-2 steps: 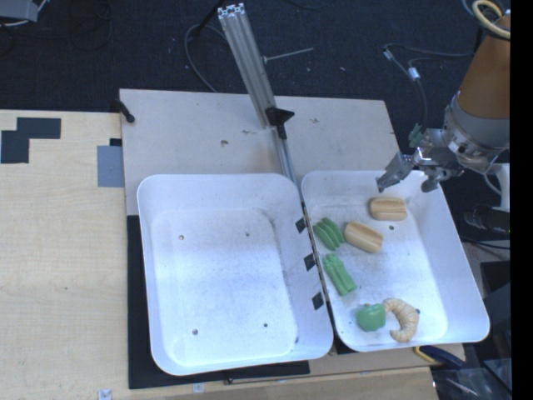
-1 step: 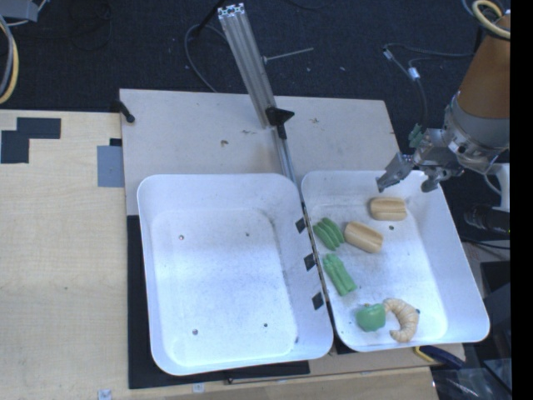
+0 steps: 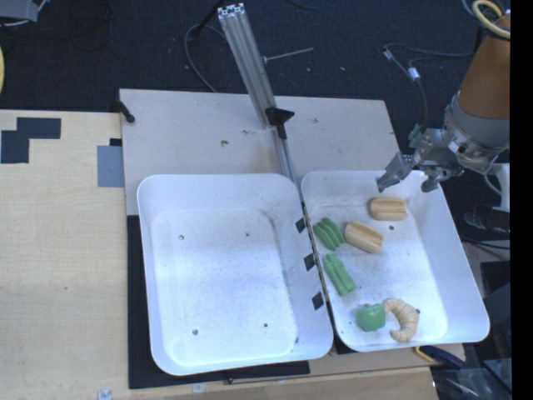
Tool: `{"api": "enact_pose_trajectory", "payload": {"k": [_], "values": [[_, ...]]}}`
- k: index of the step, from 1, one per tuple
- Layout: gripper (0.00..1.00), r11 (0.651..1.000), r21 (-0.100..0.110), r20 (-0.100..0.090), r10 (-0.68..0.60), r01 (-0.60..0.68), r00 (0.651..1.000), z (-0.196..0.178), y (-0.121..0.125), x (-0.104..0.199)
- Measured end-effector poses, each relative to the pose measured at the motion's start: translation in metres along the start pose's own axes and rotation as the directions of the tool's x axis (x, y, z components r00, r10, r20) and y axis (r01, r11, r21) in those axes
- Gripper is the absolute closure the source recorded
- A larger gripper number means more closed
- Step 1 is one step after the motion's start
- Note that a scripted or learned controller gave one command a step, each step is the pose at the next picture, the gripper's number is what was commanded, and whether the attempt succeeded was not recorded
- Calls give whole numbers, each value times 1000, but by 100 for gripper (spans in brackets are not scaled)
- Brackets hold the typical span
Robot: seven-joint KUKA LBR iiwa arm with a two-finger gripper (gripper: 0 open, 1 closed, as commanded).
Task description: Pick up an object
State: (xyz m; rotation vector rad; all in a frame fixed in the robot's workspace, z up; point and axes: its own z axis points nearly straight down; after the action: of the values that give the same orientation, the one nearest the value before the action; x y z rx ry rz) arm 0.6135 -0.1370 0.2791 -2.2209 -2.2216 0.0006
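jaws [image 3: 411,177] spread, hovering above right bin [image 3: 454,248]

Left bin [image 3: 166,192] floor bare, open access; right bin [image 3: 466,307] toys crowd its left side, right clearer.

Single fixed camera above bench [image 3: 67,248], slanted downward, both bins [image 3: 166,198] framed.

There are two white bins: the left bin [image 3: 166,198] and the right bin [image 3: 454,265]. Two tan buns [image 3: 388,208] [image 3: 363,237], two long green things [image 3: 328,232] [image 3: 339,274], one round green thing [image 3: 371,317], and one curly tan thing [image 3: 403,318].
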Motion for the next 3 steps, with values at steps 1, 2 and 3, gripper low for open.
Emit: {"api": "enact_pose_trajectory", "payload": {"k": [1,2,3], "values": [[0,1000,0,0,0,0,1000,0,0,0],[0,1000,0,0,0,0,1000,0,0,0],[0,1000,0,0,0,0,1000,0,0,0]]}}
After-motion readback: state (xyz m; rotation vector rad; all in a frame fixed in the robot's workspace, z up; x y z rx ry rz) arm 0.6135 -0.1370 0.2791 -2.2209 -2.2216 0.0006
